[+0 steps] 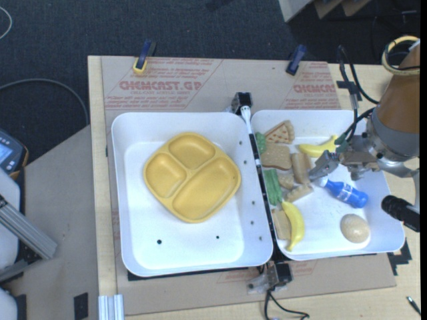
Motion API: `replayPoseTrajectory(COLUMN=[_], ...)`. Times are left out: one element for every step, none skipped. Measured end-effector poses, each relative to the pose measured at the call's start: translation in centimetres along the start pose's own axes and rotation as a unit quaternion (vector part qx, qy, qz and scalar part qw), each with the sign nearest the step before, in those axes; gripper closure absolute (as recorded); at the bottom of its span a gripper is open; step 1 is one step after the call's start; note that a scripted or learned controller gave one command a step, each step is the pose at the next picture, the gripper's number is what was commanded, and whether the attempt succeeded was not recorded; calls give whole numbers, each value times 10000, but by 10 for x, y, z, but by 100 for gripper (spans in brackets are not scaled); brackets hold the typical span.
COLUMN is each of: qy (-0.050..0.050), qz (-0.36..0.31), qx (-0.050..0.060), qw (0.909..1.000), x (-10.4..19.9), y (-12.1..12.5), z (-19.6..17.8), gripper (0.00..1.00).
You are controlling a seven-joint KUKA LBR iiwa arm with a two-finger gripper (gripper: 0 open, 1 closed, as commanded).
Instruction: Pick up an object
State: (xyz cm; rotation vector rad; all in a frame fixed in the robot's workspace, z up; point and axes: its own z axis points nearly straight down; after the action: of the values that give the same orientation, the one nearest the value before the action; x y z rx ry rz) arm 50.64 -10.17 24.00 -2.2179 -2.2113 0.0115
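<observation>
I see the gripper (325,167) low over the right bin (380,245); how wide it stands I cannot tell. Food toys crowd the divider side, a blue bottle (347,193) lies just beside the tool, and bare floor opens toward the near rim.

We see the arm (400,105) reaching in from the right, its orange band above the grey wrist. The gripper (327,167) points to the left and hangs low, with its fingers slightly apart.
</observation>
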Motion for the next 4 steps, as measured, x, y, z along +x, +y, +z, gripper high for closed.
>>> replayPoseTrajectory(qy=[-8,3,4,5], qz=[-13,-11,-12,-12], qx=[-58,-20,-27,-21], qw=[10000,10000,10000,10000], x=[0,-3,-2,-2], y=[2,6,10,9], z=[-5,57,101,154], gripper=[0,0,0,0])
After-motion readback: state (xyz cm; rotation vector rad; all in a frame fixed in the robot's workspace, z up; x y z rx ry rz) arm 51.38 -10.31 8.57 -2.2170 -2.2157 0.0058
